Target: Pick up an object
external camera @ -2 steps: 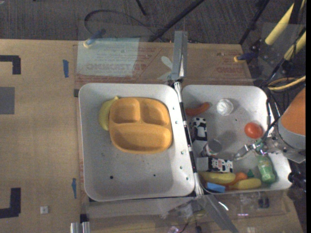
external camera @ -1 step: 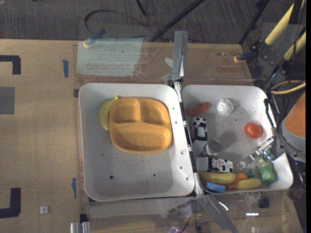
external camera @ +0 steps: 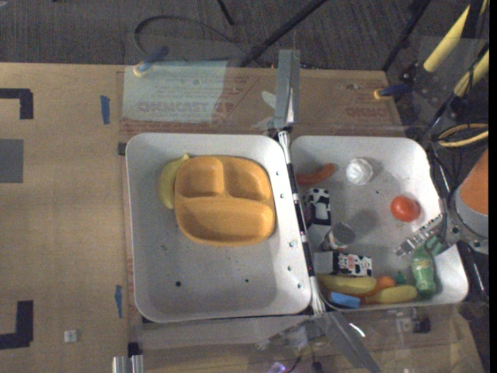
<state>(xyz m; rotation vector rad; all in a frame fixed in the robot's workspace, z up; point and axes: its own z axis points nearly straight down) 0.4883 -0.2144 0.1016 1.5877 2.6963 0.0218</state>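
Orange plastic catches our eye first: a divided tray lies in the left bin, a yellow piece tucked at its left edge; on the same desk the right bin holds a red sausage, a white cup, a red ball, cow-patterned cartons and a banana; at far right the hand hovers just above a green bottle, and we cannot tell its finger spacing.
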